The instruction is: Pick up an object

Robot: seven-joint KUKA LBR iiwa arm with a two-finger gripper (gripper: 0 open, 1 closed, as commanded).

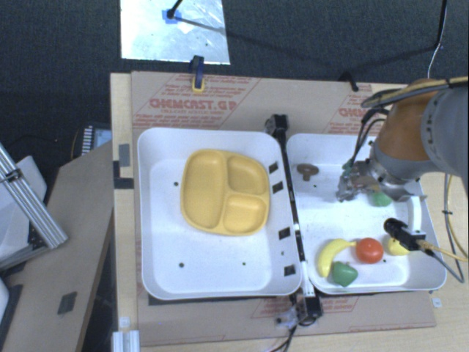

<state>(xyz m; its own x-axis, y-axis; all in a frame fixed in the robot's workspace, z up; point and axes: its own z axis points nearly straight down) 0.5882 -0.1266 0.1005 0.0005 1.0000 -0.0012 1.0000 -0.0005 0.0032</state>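
A small green object (380,198) lay in the right bin (315,204), touching the hand (352,185), which hung low over the bin floor; whether it was spread or pinching could not be told. This looked like the reach-and-grasp step, nothing visibly lifted. The next move likely called for closing squarely on the green piece, then rising. Further off sat a banana (331,252), a tomato (368,250), another green piece (342,273), and a yellow tray (223,191) in the left bin (161,255).
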